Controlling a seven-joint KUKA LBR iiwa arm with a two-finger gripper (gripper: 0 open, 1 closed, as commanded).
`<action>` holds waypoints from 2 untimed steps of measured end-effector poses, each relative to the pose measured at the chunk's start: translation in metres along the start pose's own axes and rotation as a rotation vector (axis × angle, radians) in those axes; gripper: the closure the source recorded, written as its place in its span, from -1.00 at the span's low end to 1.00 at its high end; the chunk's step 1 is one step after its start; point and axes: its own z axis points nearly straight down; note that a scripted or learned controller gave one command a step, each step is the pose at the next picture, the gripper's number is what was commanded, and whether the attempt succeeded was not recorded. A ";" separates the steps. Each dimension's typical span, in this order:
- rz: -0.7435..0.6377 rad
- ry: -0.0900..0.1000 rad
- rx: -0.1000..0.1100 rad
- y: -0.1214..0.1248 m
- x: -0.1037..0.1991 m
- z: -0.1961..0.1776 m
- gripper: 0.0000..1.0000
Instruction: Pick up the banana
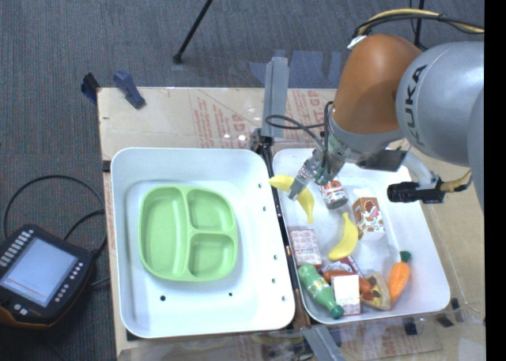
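Note:
Two yellow bananas lie in the right bin (421, 250). One banana (304, 204) is at the bin's far left, and its end reaches over the rim between the bins. My gripper (301, 185) is right on this banana's middle, its fingers closed around it. The second banana (345, 237) rests curved in the middle of the bin, apart from the gripper. The grey arm with its orange band reaches in from the upper right.
Around the bananas in the right bin are a small can (334, 193), a juice carton (368, 216), a carrot (398, 279), a green bottle (319, 290) and small boxes (304, 245). The left bin (126, 193) holds a green divided plate (188, 233).

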 end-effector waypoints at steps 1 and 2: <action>0.000 0.000 0.000 0.000 0.000 0.000 -1.00; -0.075 0.001 0.000 -0.053 -0.032 0.000 -1.00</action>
